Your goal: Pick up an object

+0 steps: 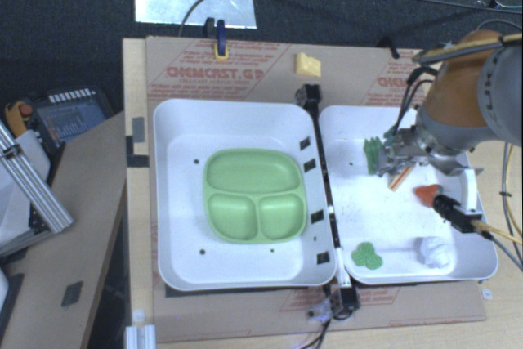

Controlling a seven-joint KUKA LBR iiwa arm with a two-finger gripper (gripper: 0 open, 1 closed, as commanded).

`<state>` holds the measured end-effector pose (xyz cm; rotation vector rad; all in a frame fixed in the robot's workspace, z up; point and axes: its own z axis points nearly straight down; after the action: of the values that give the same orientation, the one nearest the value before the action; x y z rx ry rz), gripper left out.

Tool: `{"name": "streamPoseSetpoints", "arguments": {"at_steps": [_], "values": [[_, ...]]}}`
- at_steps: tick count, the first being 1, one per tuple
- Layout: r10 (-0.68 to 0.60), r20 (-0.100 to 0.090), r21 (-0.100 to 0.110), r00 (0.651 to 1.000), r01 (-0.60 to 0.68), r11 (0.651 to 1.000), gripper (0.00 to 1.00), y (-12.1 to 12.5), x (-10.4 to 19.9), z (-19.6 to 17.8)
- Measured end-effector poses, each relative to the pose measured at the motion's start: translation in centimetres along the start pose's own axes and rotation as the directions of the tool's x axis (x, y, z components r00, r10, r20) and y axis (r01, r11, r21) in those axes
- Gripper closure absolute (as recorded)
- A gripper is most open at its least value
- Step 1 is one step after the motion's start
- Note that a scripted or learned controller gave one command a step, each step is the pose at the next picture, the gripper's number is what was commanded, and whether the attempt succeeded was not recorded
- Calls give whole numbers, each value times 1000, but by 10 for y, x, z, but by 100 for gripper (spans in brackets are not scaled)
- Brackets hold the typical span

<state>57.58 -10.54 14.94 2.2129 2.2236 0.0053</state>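
Bench bears two shallow white bins side by side; the left bin (176,200) holds a pale green divided tray (254,194) with three compartments, lying flat near its centre.

The right bin (474,257) holds the loose items: a dark green ridged object (373,154) near the upper left of the bin; an orange stick-shaped piece (400,177) just beside it, tilted; a red-orange object (427,194) to the right of that; a green round leafy-looking piece (367,256) near the front left corner; a white crumpled object (433,251) near the front right.

The arm (466,90) — grey, with its orange band uppermost in view — enters from the right and hangs over the upper part of the right bin; the gripper (399,156) sits low, just beside the dark green ridged object and directly above the orange stick-shaped piece. Whether either item lies between its tips cannot be determined; the wrist and cabling obscure the tip area, so open or closed is not established.

Outside the bins: a yellow block (308,64) rests on the cardboard sheet (245,71) behind them; a blue-and-yellow clamp (220,39) grips the sheet's rear edge.
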Motion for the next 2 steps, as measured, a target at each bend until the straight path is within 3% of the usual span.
{"name": "streamPoseSetpoints", "arguments": {"at_steps": [2], "values": [[-1,0,-2,1000,1,1000,100,10,6,-114]]}}
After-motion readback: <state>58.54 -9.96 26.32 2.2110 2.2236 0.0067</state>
